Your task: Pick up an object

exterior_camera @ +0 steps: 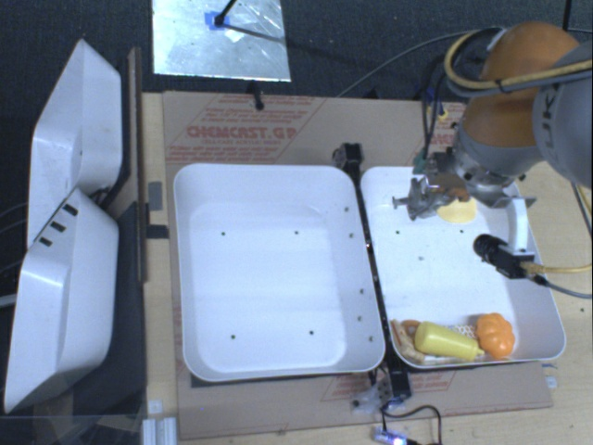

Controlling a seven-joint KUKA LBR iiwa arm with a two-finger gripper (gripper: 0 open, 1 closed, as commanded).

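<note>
Hand (424, 197) is low over the far part of the right bin (435, 276), metal parts pointing left, arm (519, 91) coming in from the right with the orange band up top. Whether it is released or clenched: cannot tell, the tips are too small and blurred. Nothing visibly gripped in it. Just right of the hand, partly tucked under the wrist, lies a pale yellow flat piece (459, 213) on the bin floor; touching the hand or just beside it, cannot say. A black cylinder part (496, 253) sticks out below the wrist over the bin, with a yellow cable running off right.

Near edge of the same bin, well apart from the hand: a yellow bottle (447, 340) lying on its side, an orange fruit (496, 334) touching or just beside its right end, and some tan bits (404, 334) at the bottle's left end, against the bin wall.

Left bin (269, 276) sits side by side with the right one, rims meeting along a dark strip in the middle. Both bins rest on a brown cardboard sheet (250, 123) with red print on the worktop. Further out: a shiny metal plate (220, 24) with a blue mark beyond the cardboard, and stacked white trays (69, 239) leaning at far left.
</note>
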